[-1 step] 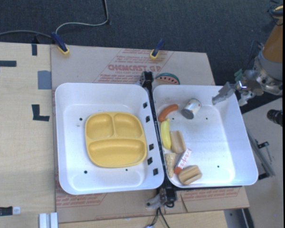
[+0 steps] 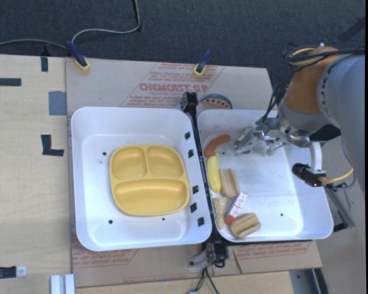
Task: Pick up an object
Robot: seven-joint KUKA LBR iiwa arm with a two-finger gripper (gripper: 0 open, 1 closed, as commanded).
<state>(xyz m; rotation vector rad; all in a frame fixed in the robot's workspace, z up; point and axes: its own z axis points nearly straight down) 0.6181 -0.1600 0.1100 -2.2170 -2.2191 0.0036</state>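
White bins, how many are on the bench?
2. The left white bin holds a yellow divided plate. The right white bin holds toy food, and the end effector is over it.

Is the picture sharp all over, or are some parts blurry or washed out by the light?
In the camera view, the yellow plastic divided plate looks sharp; the robot's metal gripper is slightly blurred; the right-hand shallow white bin is bright and nearly washed out, with soft shadows.

Right bin: right half free; food crowds left wall.
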